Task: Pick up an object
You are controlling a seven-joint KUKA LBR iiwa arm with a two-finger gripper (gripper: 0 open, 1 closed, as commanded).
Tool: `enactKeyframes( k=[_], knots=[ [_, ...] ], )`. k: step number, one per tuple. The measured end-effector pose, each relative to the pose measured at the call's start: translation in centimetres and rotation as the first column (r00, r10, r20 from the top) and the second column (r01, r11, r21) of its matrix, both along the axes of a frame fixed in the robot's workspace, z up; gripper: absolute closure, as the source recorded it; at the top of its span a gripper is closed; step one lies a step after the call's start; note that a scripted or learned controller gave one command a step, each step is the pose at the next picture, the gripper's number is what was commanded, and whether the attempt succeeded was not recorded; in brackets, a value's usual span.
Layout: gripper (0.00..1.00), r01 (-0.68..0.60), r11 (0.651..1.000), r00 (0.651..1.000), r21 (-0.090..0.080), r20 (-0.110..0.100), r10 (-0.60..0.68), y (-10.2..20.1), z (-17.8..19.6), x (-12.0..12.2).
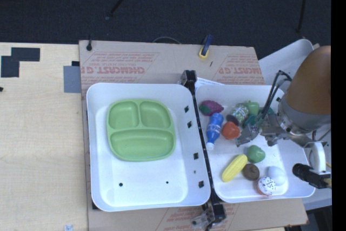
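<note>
While the grey arm [311, 92] reaches in from the right with its orange band uppermost, the hand [253, 130] hangs low over the right bin [219, 195], among the small things lying there. Whether its fingers are apart or together I cannot tell; they are dark and thin and blur into the clutter beneath, and nothing can be seen clearly held between them.

Just left of the hand lies a red-orange ball-like piece [230, 130], and beyond that a blue and white bottle [214, 128], lying down. Up and to the left of the hand sits a purple piece [211, 107]; close above it is a speckled green thing [240, 113] beside a plain green one [253, 108]. Just below the hand rests a green round piece [255, 154]. Further below and left lies a yellow corn-like piece [233, 167], with a brown round thing [250, 171] touching its right end. Beyond that, near the bin's lower right corner, sit a white ball with red marks [266, 185] and a plain white ball [276, 174].

Well to the left of the hand, the left bin [102, 181] holds a green divided tray [141, 130]. Both bins rest on cardboard [135, 65] on the bench [38, 143].
</note>
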State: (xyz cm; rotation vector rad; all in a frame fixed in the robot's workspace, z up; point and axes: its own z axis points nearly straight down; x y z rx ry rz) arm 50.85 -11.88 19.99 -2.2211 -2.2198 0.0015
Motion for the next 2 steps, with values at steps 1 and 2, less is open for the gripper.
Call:
enactKeyframes(
  k=[1, 2],
  knots=[
    [0.00, 0.000, 1.000, 1.000, 0.002, -0.007, 0.000, -0.3, -4.7, -0.8],
    [0.00, -0.001, 1.000, 1.000, 0.002, -0.007, 0.001, -0.4, -10.9, -1.5]
  ],
)
